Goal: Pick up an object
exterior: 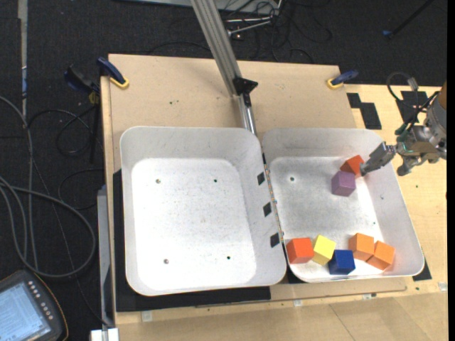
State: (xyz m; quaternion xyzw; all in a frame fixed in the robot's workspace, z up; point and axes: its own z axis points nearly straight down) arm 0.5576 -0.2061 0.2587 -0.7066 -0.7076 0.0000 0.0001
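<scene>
The right bin (306,155) holds several small blocks. An orange block (351,165) and a purple block (343,183) lie together in its upper right part. Along the front wall sit a red-orange block (300,249), a yellow block (323,249), a blue block (342,261) and two orange blocks (362,244) (383,255). My gripper (387,168) hangs over the bin's right rim, open, with nothing between its fingers. Its left finger (375,159) points down towards the orange block and stands just right of it.
The left bin (192,204) sits beside the right one, their rims meeting in the middle. A slanted metal pole (217,34) rises from behind the bins. Clamps (112,72) grip the board's far corners. Cables lie on the dark floor at the left.
</scene>
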